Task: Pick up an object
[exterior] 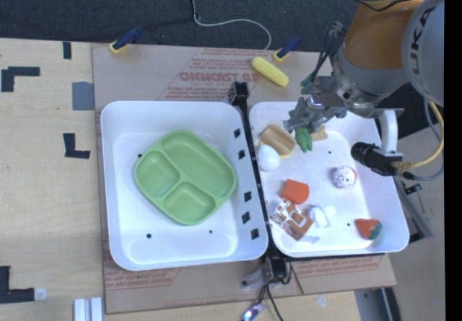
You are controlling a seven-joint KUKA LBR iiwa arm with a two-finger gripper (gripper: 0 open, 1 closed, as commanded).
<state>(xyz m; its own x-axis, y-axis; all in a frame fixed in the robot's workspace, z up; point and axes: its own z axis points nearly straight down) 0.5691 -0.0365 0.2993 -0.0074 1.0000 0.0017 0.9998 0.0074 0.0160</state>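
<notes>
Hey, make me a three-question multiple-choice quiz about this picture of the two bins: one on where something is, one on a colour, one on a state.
1. Where is the green divided plate?
A. left bin
B. right bin
C. on the cardboard

2. What colour is the corn cob toy lying outside the bins?
A. red
B. yellow
C. blue

3. What is between the fingers of the hand?
A. the white egg
B. the orange block
C. a small green object

Answers: 1 A, the plate lies in the left bin. 2 B, the cob is yellow on the cardboard. 3 C, the small green object hangs from the hand over the right bin.
</notes>
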